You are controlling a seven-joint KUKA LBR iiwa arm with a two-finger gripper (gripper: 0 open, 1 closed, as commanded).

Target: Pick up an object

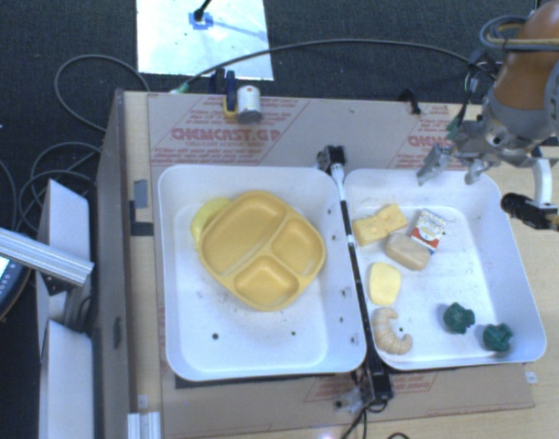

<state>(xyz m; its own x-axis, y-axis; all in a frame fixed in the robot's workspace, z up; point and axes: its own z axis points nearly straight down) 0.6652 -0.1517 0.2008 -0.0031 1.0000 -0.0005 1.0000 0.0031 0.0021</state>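
My gripper [451, 165] hangs open, holding nothing, above the right bin's [517, 273] far rim; cheese wedge [379, 224], carton [431, 228] and bread [407, 251] lie nearest.

Arm reaching in from the right, upper corner.
The grey arm [535, 62] with its orange band bends downward; its hand [455, 165] hangs with both fingers spread apart, gripping nothing.
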